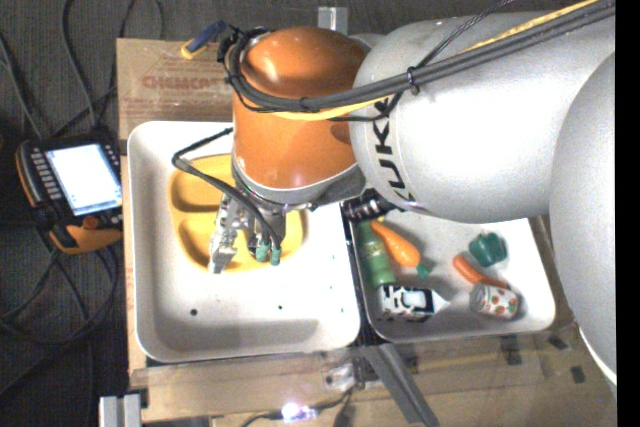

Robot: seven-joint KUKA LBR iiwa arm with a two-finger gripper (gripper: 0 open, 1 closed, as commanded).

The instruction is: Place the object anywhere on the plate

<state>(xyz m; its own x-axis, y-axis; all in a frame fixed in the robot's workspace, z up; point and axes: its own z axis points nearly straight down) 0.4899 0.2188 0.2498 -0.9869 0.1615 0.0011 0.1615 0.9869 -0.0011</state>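
2 shallow white bins sit side by side on the counter (140,75), with the grey arm (480,105) reaching in from the right and its orange band (295,110) hanging over the left bin (250,315). The tool (245,240) hangs below that band, low over the yellow plate (195,215), which lies in the far left part of the left bin. The plate is partly hidden by the wrist, and its bare yellow surface shows to the left of the tool. The tool's tips point down at the near right part of the plate, and a pale metallic piece shows at their left side. Whether the tool is released, clenched or grasping anything, I cannot tell, since the parts are small and crowded together.

In the right bin (540,315) lie several small things. A green bottle (377,260) stands along the left wall, with an orange carrot (398,245) just beside it on the right. Near these, closer to the near wall, is a small black and white carton (405,300). Further right lie a dark green pepper-like piece (488,248), a second small orange piece (467,268) and a small can (495,301) with a red and pale label, all close together.

Left of the counter, on the dark floor, rests a handheld pendant (75,180) with a lit screen, and black cables trail across the floor around it.
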